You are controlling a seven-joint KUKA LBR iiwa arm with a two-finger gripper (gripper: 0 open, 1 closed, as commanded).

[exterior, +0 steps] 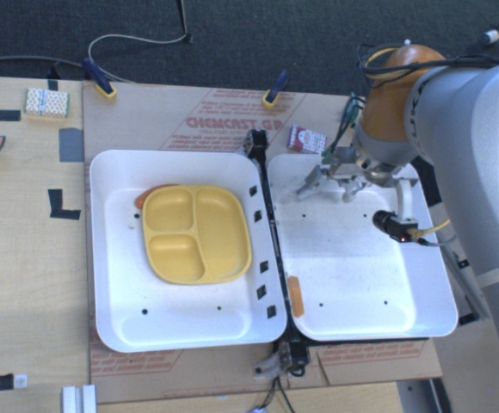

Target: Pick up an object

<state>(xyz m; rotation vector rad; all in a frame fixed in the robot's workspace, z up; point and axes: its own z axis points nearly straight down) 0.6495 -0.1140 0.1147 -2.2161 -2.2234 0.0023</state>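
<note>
A yellow divided plate (196,233) lies in the left bin (112,299), with a bit of a red-orange object (141,200) poking out from under its upper left corner. A small orange piece (295,295) rests against the left wall of the right bin (404,317). My gripper (328,189) hangs over the upper part of the right bin, pointing down and left. Its two fingers are spread open with nothing between them. It is well apart from the orange piece.
A small red and white packet (305,138) lies on the cardboard just behind the right bin. Two yellow and blue clamps (99,77) (275,89) hold the cardboard's back edge. A black divider (265,222) runs between the bins. The grey arm covers the right side.
</note>
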